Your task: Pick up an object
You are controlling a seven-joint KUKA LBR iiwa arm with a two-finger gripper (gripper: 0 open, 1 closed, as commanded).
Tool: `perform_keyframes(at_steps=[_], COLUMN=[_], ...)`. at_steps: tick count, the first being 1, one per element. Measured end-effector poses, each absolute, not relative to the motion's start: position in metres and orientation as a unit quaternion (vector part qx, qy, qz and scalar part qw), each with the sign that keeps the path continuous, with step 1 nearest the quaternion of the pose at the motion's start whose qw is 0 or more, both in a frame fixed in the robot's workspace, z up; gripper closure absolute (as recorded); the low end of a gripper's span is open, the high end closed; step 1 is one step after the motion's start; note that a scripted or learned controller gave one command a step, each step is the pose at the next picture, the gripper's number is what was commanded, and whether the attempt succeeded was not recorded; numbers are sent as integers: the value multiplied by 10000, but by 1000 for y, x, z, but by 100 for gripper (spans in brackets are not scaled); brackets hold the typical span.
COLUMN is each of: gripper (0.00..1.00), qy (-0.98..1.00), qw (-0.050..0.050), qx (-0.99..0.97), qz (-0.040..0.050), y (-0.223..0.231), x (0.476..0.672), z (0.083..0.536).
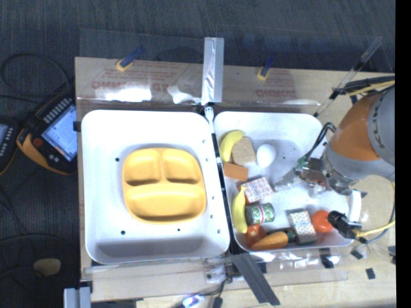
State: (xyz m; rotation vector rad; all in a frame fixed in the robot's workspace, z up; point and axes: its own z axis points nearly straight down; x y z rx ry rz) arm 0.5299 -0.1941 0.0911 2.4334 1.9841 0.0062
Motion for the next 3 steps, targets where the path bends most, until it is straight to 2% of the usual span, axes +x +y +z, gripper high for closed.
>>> perform_keyframes(at_steps=[1, 2, 3], gripper=[0, 0, 0], qy=[6763, 6627, 7226], qw=[-19, -12, 14], qx=[7366, 7489, 6912], qz=[0, 3, 18], y=[-210, -219, -199], x=[484, 484, 497], z=[118, 145, 89])
